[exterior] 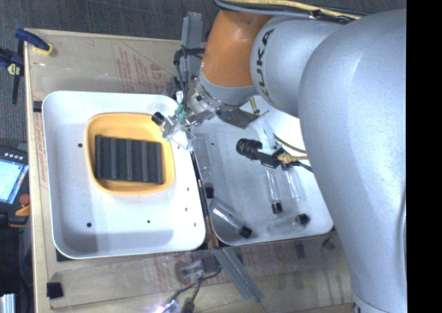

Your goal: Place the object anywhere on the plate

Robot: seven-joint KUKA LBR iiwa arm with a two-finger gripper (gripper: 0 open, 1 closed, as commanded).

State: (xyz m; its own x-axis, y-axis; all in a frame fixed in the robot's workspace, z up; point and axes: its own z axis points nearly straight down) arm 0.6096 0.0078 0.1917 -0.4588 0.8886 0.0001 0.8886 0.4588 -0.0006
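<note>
A yellow plate (pixel 110 123) with a black ribbed insert (pixel 129 159) lies in the left white bin (pixel 69 222). My gripper (pixel 173 124) hangs over the plate's right rim, close to the wall between the two bins. Something small and clear with a dark tip (pixel 158 118) shows at the gripper's end, and I cannot make out whether it is a held object or part of the gripper. Several clear vials with black caps lie in the right bin (pixel 228 187): one at the front left (pixel 228 220), one at the front (pixel 289 222), and one upright in the view (pixel 276 191).
The grey arm with its orange band (pixel 231 49) covers the back and right side of the right bin. Clamps and a small screen (pixel 10 180) sit off the bench's left edge. White bin floor surrounds the plate on all sides.
</note>
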